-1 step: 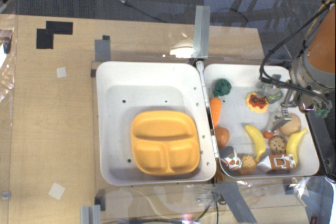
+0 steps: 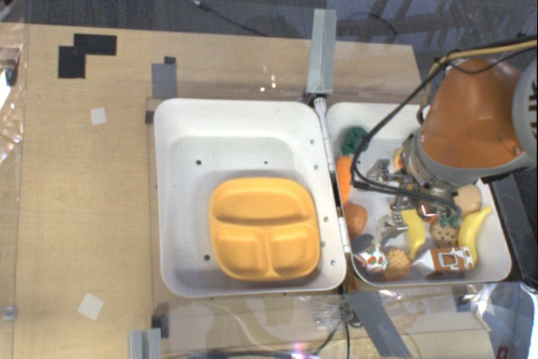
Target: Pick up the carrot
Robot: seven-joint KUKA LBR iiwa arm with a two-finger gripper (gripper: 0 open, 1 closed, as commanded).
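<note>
Wooden bench: pale wood top, carries both bins; black tape marks near its far left corner.
Left bin: shallow, white, rounded corners; sits just beside the right bin, a grey divider rail running between them.
Right bin: white, crowded with toy food; arm reaches over its middle and right side.
Arm: orange band sits over the right bin's right half; black cables loop off it toward the bin's far edge.
Yellow tray: divided plate, three compartments, lying flat in the left bin toward its near right corner.
Gripper: metal parts show under the orange band, low over the middle of the right bin; jaw state cannot be told, the wrist hides them.
Carrot: orange, lies lengthwise along the right bin's left wall, green top pointing to the far edge; apart from the gripper, nothing clamped on it.
Bananas: two yellow ones, near right part of the right bin.
Brown egg-like piece: just nearward of the carrot, by the left wall.
Small items: mixed toy food pieces along the right bin's near edge; too small to name.
</note>
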